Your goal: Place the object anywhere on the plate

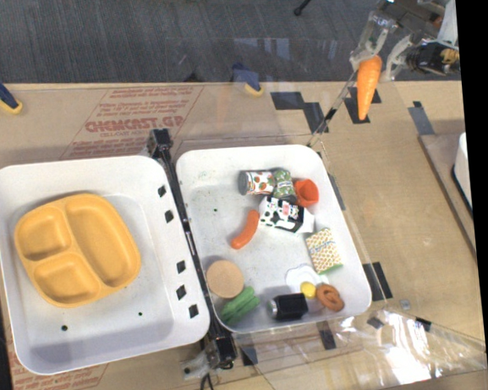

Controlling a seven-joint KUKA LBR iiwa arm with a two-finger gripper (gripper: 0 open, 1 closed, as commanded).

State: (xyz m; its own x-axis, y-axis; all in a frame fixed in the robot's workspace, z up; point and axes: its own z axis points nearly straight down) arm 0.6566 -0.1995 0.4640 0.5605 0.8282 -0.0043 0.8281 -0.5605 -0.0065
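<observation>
While the bench (pixel 399 219) carried two white bins side by side, the left bin (pixel 36 344) held a yellow divided plate (pixel 76 247) and the right bin (pixel 200 177) a scatter of small items (a can (pixel 257 182), an orange sausage (pixel 245 230), a green piece (pixel 239 304), a tan disc (pixel 225 277)). Up at the top right, well apart from the plate and beyond the right bin's far corner, the gripper (pixel 373 51) was clenched on a carrot (pixel 368 86), which hung nearly upright with its tip down.
</observation>
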